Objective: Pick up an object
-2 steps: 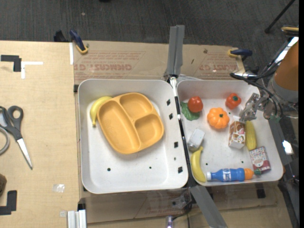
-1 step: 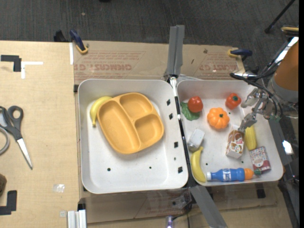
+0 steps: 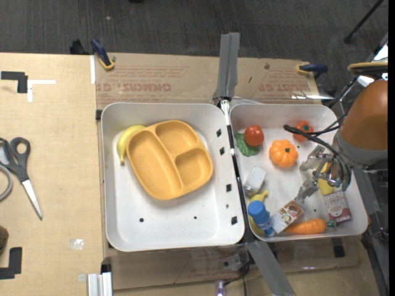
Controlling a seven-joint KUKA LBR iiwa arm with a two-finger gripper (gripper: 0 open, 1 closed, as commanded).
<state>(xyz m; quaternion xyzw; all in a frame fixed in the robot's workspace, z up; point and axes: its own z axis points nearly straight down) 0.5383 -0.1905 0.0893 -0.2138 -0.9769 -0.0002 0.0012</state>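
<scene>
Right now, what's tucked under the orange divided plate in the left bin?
A banana pokes out from under the orange divided plate at its upper-left edge, inside the left bin. The plate covers the rest of the banana and whatever else lies beneath.

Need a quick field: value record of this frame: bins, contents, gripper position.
left bin: yellow divided plate, banana tucked at its left edge
right bin: tomato, small pumpkin, carrot, blue bottle, white block, small carton
gripper: low over the right bin, right of the pumpkin
grasp: nothing visibly between the fingers
bench, left: scissors
</scene>
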